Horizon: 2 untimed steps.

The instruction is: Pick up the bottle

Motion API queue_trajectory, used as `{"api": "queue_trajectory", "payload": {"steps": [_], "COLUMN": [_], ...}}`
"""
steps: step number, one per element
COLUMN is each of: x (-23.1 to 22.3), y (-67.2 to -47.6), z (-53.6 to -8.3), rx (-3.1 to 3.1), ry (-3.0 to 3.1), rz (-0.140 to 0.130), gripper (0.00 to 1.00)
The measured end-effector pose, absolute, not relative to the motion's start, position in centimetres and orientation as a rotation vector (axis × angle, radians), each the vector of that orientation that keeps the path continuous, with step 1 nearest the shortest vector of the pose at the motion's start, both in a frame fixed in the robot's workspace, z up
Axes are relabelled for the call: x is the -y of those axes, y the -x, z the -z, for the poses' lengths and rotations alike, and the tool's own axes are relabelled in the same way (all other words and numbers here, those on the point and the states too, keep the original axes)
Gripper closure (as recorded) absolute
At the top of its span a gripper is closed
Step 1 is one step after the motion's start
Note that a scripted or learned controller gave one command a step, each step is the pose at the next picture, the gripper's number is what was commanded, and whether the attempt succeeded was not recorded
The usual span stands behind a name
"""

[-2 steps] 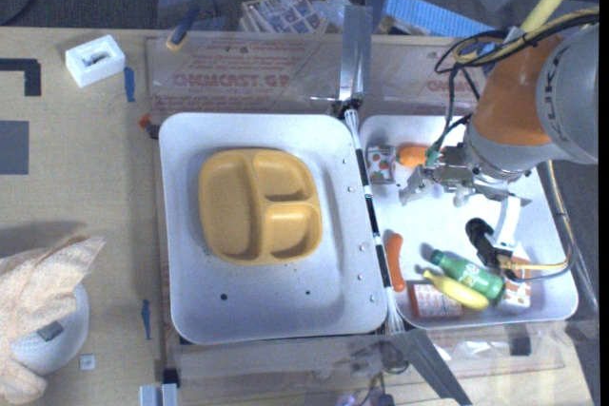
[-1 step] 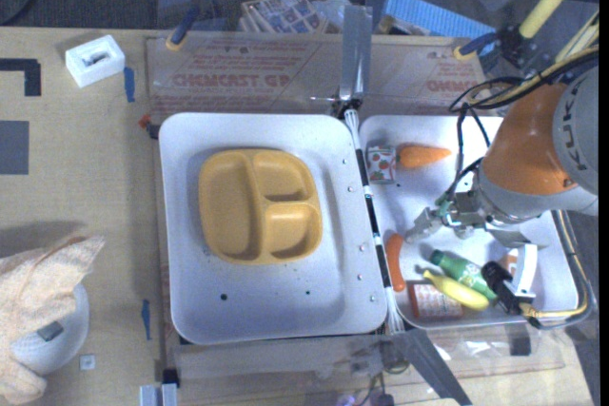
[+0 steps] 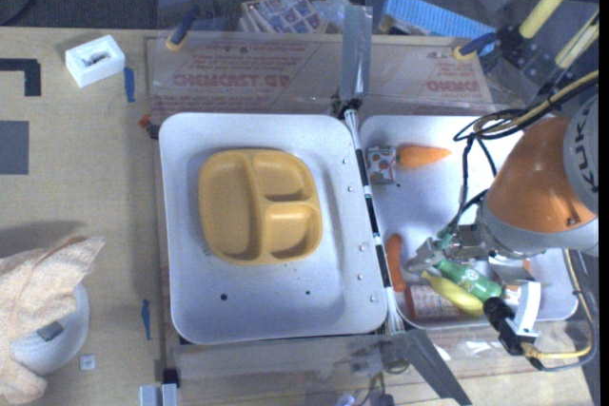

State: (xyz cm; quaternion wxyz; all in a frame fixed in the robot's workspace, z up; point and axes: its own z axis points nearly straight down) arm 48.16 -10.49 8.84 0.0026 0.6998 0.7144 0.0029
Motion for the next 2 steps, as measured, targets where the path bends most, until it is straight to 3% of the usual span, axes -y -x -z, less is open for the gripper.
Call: {"api": "queue_trajectory", "payload": {"steps": [1,2], "x": [10.6,8.3], "y": [-48.3,-51.3], "z": [-9.9,-24.5], "rx": [-2.233,-1.792], "ry": [-2.196,-2.579], "rz": [-0.014,0.001], "gripper": [1.0,1.0]}}
